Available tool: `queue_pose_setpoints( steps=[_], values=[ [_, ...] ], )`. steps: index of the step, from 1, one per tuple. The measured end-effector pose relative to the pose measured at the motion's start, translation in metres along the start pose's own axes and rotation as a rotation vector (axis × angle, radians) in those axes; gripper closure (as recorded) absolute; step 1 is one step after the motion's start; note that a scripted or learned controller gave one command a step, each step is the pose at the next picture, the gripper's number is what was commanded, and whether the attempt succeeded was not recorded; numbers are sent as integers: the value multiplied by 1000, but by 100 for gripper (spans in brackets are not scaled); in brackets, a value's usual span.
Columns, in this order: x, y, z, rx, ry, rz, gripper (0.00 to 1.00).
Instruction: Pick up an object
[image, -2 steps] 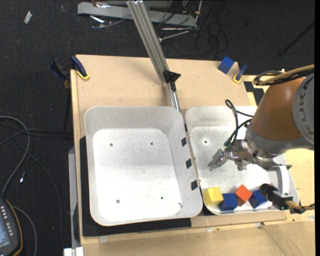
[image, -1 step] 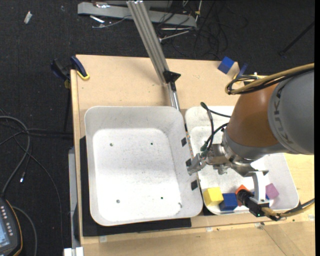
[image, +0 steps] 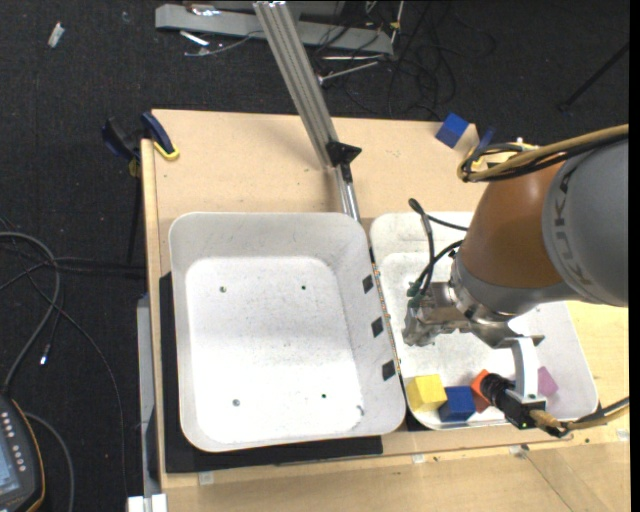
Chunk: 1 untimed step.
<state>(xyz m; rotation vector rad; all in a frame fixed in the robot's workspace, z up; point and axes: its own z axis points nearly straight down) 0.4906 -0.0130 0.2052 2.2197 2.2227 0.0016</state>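
The small yellow block (image: 426, 389), probably stiff plastic or wood, is judged light and rigid, best taken across two flat opposite faces. It lies at the right white bin's (image: 395, 240) near edge, beside a blue block (image: 458, 402). The gripper (image: 420, 325) hangs above.

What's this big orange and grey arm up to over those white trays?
The arm is reaching from the right into the right-hand bin, its gripper lowered near the bin's left side. It is trying to pick something up. A yellow block, a blue block, an orange piece and a pink piece lie along the near edge.
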Motion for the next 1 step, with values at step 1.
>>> queue_pose_setpoints(
  steps=[1],
  values=[
    [-8, 1, -88, -8, -2, -2, 100]
  ],
)
